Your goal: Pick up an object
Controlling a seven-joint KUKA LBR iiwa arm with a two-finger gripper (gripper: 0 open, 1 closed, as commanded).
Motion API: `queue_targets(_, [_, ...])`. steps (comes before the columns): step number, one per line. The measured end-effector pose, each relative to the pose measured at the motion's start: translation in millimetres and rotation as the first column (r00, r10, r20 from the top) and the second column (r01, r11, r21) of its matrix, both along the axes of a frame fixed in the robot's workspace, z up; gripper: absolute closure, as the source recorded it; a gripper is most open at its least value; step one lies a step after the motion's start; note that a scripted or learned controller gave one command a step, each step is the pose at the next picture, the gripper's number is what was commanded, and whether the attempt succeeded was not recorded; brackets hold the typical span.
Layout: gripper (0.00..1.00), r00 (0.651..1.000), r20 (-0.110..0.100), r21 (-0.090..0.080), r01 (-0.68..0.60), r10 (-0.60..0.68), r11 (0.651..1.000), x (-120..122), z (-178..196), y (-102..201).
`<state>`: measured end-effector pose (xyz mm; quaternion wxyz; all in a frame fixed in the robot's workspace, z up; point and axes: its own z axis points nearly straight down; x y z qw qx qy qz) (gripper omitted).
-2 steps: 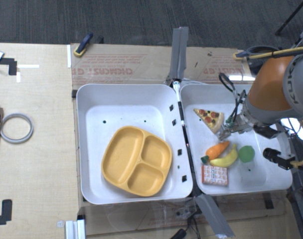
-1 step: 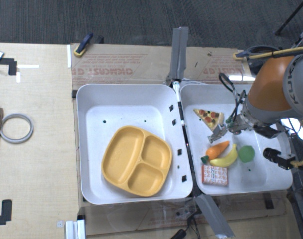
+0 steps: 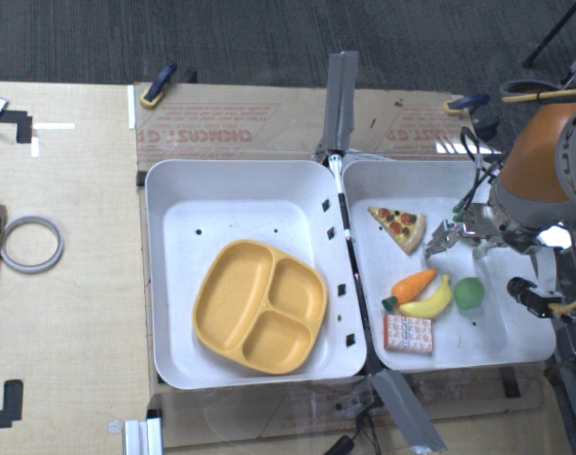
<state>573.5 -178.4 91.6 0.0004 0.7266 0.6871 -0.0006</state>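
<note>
Gripper (image 3: 456, 238) hovers between pizza slice (image 3: 399, 226) and green ball (image 3: 469, 293).

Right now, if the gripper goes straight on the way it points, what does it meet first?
The gripper points toward the view's left, at the pizza slice in the right bin. That slice looks like the first thing in its line. Height is unclear from this slanted view, so it might pass just above it.

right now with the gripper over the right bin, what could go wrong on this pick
The carrot, banana and green ball lie packed together, so a grasp there may catch two things or push one aside. The gripper hovers beside the pizza slice; that flat piece may slip free. The ball could roll away if nudged.
</note>
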Motion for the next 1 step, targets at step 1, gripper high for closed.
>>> queue_targets(1, [0.0,0.96,-0.001,0.003,-0.28,0.28,0.96,-68.6,-0.4,35.1])
